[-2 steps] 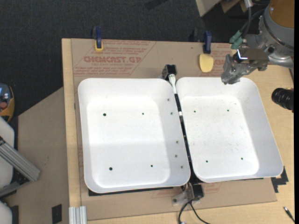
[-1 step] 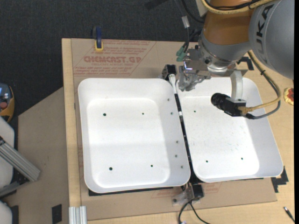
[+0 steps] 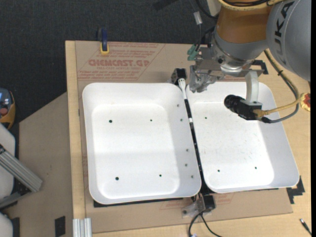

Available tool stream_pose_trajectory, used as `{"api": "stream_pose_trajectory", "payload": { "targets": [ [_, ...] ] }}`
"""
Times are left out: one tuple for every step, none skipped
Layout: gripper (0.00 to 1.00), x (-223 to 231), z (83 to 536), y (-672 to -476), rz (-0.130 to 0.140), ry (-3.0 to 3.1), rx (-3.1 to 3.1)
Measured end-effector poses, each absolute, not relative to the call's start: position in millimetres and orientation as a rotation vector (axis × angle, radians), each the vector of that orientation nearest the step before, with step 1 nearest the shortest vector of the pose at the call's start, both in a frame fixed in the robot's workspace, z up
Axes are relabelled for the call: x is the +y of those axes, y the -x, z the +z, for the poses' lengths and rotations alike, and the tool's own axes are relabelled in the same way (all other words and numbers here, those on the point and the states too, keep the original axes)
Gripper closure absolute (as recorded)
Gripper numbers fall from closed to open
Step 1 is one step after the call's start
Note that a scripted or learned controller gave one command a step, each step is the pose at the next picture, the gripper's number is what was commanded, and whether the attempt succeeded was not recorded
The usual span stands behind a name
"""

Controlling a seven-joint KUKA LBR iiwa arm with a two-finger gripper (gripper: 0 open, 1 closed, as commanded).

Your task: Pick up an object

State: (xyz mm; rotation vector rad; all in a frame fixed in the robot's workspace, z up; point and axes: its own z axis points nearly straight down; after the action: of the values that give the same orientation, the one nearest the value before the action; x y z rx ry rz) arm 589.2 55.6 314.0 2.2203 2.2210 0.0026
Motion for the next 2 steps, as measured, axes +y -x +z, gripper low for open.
{"api": "stream_pose_trajectory", "payload": {
  "targets": [
    [1.00,55,326,-566.8,-0.002,-2.223,2.223],
    [1.00,50,335,-537.7,-0.003,-2.225,2.222]
  ]
}}
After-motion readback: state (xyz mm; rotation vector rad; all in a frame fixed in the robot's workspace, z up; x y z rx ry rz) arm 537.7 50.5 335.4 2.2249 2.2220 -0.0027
